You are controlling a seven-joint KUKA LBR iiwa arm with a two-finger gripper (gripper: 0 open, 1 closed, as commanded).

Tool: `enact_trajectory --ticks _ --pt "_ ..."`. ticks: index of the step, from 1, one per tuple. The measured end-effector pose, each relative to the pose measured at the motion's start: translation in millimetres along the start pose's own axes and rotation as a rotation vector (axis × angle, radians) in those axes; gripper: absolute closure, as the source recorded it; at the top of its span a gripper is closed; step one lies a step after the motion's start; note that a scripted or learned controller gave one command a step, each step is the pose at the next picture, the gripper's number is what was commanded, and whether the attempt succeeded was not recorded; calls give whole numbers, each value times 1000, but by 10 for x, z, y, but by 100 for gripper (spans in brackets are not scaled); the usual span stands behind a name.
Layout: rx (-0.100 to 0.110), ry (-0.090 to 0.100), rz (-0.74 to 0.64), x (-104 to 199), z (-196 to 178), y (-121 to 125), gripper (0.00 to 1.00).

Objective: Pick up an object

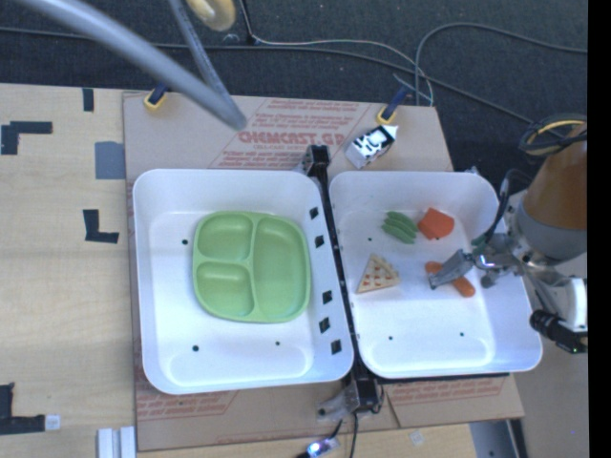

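Because your pincer sits low beside the small orange piece, a pick seems intended; its grip state is unreadable.

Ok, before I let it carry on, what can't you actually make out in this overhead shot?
- Gripper: fingertips too small and blurred to tell open from shut, or whether they touch the small orange piece beside them.
- Small orange piece: partly covered by the gripper, shape unclear.
- Arm: cut off at the right edge.
- Green item: too small to identify.
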State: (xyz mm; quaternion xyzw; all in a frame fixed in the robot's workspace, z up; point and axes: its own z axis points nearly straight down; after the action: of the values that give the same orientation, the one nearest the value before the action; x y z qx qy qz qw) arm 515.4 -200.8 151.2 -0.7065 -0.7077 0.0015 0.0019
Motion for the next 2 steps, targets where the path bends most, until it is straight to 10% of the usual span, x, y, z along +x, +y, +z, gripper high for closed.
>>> enact_trajectory --ticks 2 --pt "-3 -1 0 -98 659 60 0"
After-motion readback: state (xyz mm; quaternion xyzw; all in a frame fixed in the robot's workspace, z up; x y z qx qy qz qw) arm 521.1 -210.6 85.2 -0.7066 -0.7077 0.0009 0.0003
